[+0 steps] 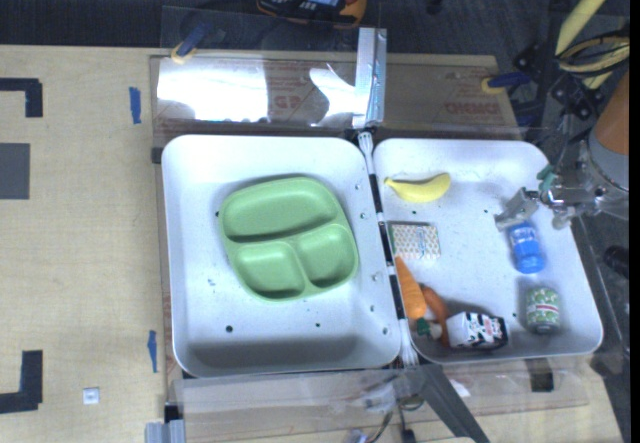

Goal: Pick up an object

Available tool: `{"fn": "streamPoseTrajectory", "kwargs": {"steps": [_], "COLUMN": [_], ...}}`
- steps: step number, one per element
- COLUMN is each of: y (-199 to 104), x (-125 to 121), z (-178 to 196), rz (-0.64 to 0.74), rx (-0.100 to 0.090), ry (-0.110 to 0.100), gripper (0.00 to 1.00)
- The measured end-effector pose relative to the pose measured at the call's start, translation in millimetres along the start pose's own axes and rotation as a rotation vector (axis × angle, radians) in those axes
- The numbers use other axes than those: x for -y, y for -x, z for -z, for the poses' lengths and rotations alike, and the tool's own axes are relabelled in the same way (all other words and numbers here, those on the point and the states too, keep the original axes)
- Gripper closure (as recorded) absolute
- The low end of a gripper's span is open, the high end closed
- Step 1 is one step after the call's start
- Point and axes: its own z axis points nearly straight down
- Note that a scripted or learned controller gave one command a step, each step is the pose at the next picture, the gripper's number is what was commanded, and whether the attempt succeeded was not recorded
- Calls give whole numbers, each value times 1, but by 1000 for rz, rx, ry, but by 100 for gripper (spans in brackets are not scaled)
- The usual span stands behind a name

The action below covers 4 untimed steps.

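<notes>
My gripper [535,213] hangs over the right side of the right bin [470,159], reaching in from the right edge. Its two grey fingers are spread apart, with nothing between them. Just below the fingers a small blue bottle [527,251] lies on the bin floor. The same bin holds a yellow banana [420,187] at the back left, a speckled square packet [415,241], an orange carrot [410,293], a black-and-white toy [476,330] at the front and a green patterned can [542,308] at the front right.
The left bin [190,311] holds a green divided plate [288,235]. A raised divider [378,231] runs between the two bins. A clear plastic panel [260,81] stands behind the left bin. Cables and stands crowd the far right.
</notes>
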Motion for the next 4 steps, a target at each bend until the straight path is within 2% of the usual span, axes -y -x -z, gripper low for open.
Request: {"fn": "streamPoseTrajectory", "kwargs": {"steps": [1,2,3,4], "y": [3,36,33,24], "x": [1,-1,-62,-48], "z": [-13,68,-24,-98], "rz": [202,243,369,411], "rx": [-1,1,1,-9], "ry": [-1,3,3,8], "gripper": [0,0,0,0]}}
